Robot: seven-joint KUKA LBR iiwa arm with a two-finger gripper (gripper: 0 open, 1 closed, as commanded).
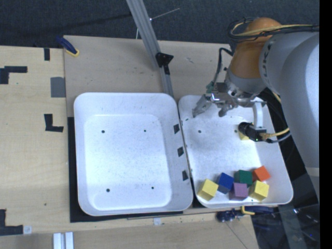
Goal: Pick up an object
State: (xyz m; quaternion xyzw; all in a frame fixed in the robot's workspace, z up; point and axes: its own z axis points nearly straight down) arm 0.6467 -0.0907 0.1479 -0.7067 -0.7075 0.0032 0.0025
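Several small coloured blocks lie clustered at the near end of the right bin: a yellow block, a blue block, a green block, a purple block, an orange block and another yellow block. My gripper hangs over the far end of that bin, well away from the cluster. It is open, its two fingers spread, with nothing between them.
The left bin stands beside the right one, their rims touching. A slanted metal pole crosses the back of the bench. A black cable fitting with a bit of yellow beside it hangs by the right bin's right wall.
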